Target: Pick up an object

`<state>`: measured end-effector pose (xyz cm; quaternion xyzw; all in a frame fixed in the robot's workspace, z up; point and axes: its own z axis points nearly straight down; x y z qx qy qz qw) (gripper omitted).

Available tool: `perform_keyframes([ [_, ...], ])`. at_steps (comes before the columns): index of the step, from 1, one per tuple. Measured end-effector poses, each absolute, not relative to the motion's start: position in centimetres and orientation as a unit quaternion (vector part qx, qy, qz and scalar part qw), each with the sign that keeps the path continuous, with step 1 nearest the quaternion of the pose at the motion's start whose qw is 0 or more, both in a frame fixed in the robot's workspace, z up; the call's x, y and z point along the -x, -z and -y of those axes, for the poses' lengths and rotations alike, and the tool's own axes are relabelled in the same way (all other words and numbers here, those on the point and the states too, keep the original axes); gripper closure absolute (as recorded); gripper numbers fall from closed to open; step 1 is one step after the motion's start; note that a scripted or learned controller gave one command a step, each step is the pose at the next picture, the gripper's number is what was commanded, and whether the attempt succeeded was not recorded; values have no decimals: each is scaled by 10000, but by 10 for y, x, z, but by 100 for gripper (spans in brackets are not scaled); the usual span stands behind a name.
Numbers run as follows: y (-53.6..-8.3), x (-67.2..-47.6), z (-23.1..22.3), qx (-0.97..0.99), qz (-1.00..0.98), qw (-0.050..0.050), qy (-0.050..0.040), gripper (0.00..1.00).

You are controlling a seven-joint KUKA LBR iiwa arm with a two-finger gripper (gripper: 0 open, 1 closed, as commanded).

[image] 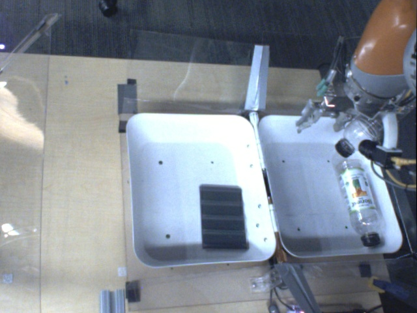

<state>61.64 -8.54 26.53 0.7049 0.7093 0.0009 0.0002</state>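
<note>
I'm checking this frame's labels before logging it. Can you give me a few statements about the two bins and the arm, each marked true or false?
1. The black ridged block lies in the left bin. True.
2. The clear plastic bottle stands upright in the left bin. False: it lies on its side in the right bin.
3. The bottle lies along the right bin's right side, its dark cap toward the near edge. True.
4. The block and the bottle touch. False: they lie in separate bins.
5. The gripper is above the left bin's near edge. False: it is over the right bin's far part.
</note>
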Motion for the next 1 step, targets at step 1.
perform_keyframes([
  [1,-182,-602,140,-6175,-7866,9,-10,0],
])
